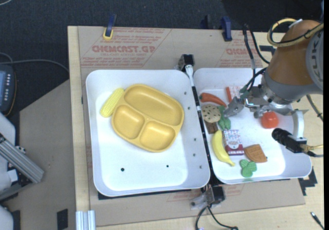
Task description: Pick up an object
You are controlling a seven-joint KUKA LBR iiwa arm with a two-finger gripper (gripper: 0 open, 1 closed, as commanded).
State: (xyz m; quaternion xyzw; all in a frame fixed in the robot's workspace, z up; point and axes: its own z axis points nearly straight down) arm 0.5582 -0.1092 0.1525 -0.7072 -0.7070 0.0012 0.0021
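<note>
Camera view has the end effector (237,106) low in the right bin (293,170), can't tell its state. Cookie (210,113) and green piece (225,122) crowd just beside it, so it'll probably nudge one aside or pinch two.

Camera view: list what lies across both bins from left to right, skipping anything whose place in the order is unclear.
Corn cob → yellow divided plate → cookie → banana → green toy → red tomato
</note>
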